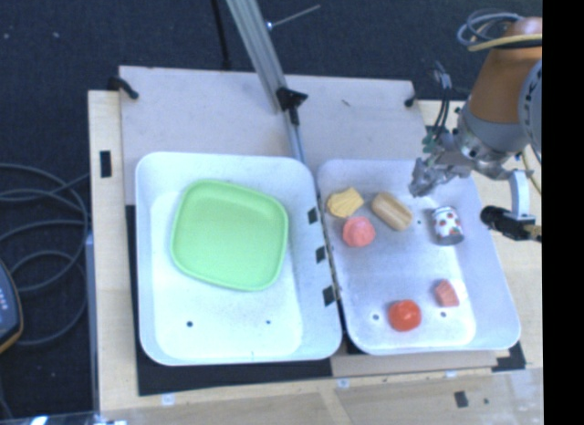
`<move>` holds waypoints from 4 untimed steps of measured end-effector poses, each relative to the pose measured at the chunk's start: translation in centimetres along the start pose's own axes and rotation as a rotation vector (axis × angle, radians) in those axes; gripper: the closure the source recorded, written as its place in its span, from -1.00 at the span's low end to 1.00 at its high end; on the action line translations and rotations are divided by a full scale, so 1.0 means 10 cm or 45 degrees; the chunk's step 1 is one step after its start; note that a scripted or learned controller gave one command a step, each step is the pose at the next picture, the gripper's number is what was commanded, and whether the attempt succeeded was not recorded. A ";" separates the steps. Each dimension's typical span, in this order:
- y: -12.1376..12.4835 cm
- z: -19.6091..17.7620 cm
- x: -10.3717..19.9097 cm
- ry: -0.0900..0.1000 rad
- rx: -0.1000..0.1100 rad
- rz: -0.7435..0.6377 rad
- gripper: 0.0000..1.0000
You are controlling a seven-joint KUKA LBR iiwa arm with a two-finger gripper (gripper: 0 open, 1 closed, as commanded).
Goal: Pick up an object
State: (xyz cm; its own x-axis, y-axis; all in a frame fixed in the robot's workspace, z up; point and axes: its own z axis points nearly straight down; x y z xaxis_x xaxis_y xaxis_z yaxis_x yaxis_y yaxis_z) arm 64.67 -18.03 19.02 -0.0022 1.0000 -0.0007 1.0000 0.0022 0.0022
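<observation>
From the overhead camera view, my fingers [425, 180] hang over the far edge of the right bin [488, 323], just beyond the bread roll [391, 211] and beside the small white patterned cup [446, 223]; I cannot tell whether they are spread or pressed together, and nothing shows between them. I judge this the approach step: next I must settle over one piece, likely the roll, and descend squarely.

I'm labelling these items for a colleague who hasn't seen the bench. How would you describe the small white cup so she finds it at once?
Look in the right bin, the one without the green plate. Along its far side, right of the bread roll and just below the pincer, sits the cup. It alone is white with red spots; the neighbours are plain yellow, tan, pink or red.
</observation>
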 end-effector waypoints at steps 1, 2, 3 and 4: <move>-0.05 -0.43 -0.01 0.000 0.001 0.001 1.00; -0.03 -0.93 -0.01 0.000 0.000 0.001 1.00; -0.02 -0.75 0.52 0.001 0.007 -0.003 1.00; 0.06 -0.73 0.98 0.000 0.006 -0.002 1.00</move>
State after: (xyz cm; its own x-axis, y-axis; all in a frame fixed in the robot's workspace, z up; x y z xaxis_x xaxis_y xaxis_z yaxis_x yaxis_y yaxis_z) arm 65.20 -8.26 26.35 -0.0040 1.0000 -0.0007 1.0000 0.0040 -0.0024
